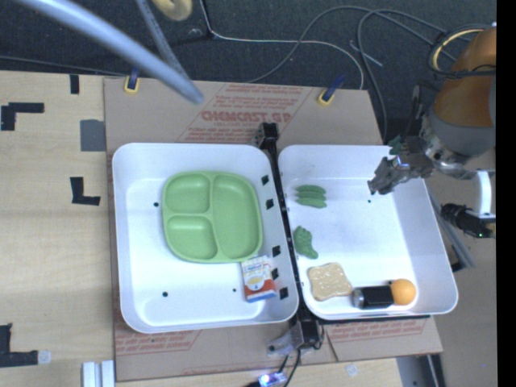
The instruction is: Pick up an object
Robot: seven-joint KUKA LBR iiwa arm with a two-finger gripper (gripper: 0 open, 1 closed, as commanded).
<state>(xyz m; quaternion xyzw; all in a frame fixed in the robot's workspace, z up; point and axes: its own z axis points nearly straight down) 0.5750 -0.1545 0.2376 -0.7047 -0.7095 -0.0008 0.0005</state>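
Bins sit side by side across the middle of the frame, on a sheet of printed cardboard (242, 107) laid on the bench. In the left bin (133, 240) a green divided plate (213, 216) lies flat near the centre, and a small carton (258, 279) with orange and blue print rests just below the plate's lower right corner, close to the wall between the bins.

Within the right bin (419, 240), two green pieces lie near its left wall: one (310, 195) in the upper part, the other (305, 242) a little lower. A slice of toast (329, 281) lies at the lower left of that bin. To its right, along the bottom wall, a black object (372, 297) lies touching an orange ball (403, 292).

At the right edge of the frame the arm reaches in, and its gripper (385, 179) hangs over the upper right part of the right bin, well apart from every item there. Nothing is seen between its dark fingers, and whether they are spread or closed cannot be told from this angle.
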